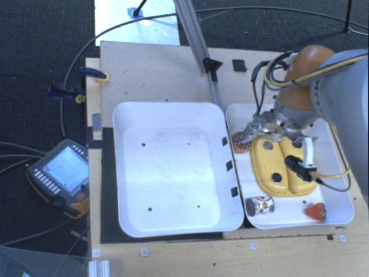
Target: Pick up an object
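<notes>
One gripper [266, 133] is hovering over the right bin [337, 212], its grasp state unreadable, the yellow object [277, 166] lying lengthwise directly below, stretching toward the near rim.

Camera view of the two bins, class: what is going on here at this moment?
A grey robot arm reaches in from the right over the right-hand bin. Its claw hangs low by a yellow object and a small round item. A small can and a red object lie nearer the front.
</notes>
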{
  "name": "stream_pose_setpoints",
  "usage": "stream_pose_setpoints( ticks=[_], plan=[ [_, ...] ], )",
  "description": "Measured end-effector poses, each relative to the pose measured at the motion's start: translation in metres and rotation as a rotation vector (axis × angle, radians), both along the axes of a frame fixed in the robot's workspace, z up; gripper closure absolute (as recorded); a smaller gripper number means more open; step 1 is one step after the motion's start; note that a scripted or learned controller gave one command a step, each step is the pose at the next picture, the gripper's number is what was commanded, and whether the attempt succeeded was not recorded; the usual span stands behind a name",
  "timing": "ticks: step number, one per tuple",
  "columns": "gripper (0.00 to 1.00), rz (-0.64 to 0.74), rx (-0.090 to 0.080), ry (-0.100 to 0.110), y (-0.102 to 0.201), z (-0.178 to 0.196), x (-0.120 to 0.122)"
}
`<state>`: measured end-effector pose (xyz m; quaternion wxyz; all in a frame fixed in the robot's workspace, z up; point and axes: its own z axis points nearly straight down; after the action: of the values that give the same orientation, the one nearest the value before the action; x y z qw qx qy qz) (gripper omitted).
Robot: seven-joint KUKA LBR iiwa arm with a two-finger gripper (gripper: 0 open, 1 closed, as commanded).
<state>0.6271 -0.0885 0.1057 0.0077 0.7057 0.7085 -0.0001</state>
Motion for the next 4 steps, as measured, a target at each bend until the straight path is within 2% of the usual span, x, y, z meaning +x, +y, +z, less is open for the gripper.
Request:
stream_pose_setpoints(
  ticks=[1,2,3,4],
  plan=[
    [0.00,-0.001,0.003,-0.015,-0.001,0.000,0.006],
    [1.00,0.000,0.002,-0.020,-0.002,0.011,0.007],
    [1.00,0.002,0.011,0.005,0.002,0.075,0.007],
    [1.00,0.003,0.010,0.002,0.004,0.139,0.012]
  ],
)
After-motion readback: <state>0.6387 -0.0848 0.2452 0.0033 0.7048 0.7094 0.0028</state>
